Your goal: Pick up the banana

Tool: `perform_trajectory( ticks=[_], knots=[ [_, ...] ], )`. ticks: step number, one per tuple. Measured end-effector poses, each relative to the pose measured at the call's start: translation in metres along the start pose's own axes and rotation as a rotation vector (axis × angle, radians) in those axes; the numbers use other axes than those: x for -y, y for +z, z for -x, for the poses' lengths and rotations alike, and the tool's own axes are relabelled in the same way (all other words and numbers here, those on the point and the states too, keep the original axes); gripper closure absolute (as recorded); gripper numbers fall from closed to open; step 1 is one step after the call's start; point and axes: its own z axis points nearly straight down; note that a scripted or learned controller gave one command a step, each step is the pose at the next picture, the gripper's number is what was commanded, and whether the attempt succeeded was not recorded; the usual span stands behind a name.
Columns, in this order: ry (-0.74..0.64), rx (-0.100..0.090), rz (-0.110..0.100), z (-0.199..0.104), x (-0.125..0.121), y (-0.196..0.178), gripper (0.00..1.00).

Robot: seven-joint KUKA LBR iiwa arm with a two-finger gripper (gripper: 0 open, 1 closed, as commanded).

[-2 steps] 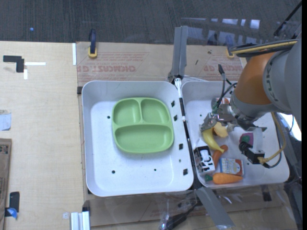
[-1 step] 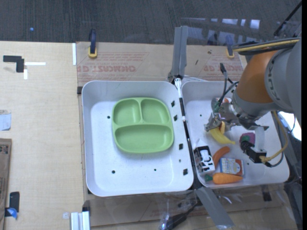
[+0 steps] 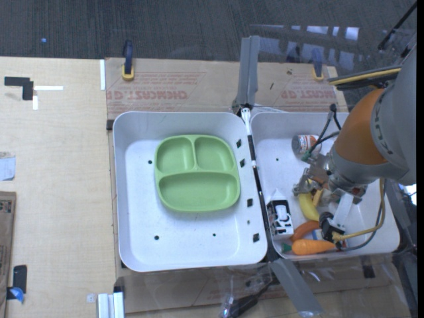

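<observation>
The yellow banana [image 3: 308,207] lies in the right bin [image 3: 268,148], near its middle toward the front. My gripper [image 3: 317,189] is down in that bin, directly over the banana's upper end, and it hides that end. The banana's lower half pokes out below the gripper toward the front. The grey arm with its orange band [image 3: 361,138] reaches in from the right above it.
Two orange carrots [image 3: 311,246] lie at the right bin's front, just below the banana. A black-and-white box [image 3: 281,217] sits to the banana's left and a small can [image 3: 305,143] lies farther back. A green divided plate [image 3: 197,173] sits in the left bin [image 3: 132,197].
</observation>
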Motion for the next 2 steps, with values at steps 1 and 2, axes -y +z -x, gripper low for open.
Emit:
perform_trajectory(
  ticks=[1,2],
  knots=[
    [-0.181,0.001,0.000,-0.047,0.014,-0.100,1.00],
    [-0.200,0.002,-0.001,-0.061,-0.004,-0.102,1.00]
  ],
)
